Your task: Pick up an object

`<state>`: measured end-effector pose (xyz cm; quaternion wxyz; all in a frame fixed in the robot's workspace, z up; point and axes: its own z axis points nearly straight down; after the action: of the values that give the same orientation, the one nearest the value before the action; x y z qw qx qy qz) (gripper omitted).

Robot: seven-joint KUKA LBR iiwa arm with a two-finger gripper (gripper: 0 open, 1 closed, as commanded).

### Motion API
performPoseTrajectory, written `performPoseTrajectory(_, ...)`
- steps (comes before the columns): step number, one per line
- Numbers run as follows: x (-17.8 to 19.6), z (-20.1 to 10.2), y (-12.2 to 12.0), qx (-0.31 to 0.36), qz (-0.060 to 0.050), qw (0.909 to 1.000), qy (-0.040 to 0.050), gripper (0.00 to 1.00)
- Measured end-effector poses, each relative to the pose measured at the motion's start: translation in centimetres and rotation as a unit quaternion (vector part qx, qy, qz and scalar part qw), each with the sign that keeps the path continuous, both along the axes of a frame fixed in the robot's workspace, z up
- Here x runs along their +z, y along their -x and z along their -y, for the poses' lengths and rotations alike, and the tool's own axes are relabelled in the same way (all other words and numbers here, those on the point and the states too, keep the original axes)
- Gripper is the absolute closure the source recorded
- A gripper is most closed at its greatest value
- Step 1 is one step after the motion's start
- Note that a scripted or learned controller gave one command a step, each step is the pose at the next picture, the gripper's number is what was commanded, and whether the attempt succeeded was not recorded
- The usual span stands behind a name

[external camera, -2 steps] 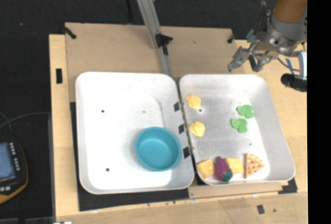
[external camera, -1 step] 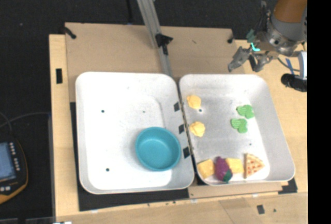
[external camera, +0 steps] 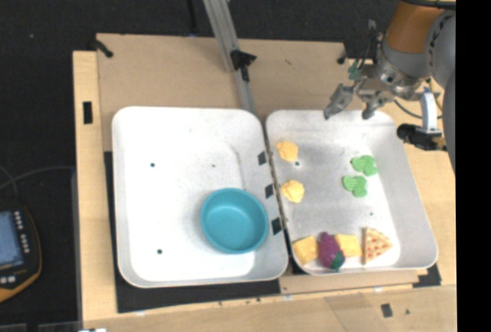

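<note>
Position: one fixed camera, above the bench
Facing: downward at a slant
Coverage: both white bins whole, side by side
Arm side: frame's right

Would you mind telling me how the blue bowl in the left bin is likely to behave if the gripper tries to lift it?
The blue bowl looks like thin plastic, so probably light and rigid. It sits upright, unlikely to roll. Its smooth rounded rim may slip.
</note>
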<state>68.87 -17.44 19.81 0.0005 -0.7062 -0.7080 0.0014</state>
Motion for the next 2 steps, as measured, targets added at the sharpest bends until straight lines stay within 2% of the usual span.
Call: performPoseTrajectory(2,-9.6,1.0,0.8,-0.001,0.002,1.0,0.0008,0.0)
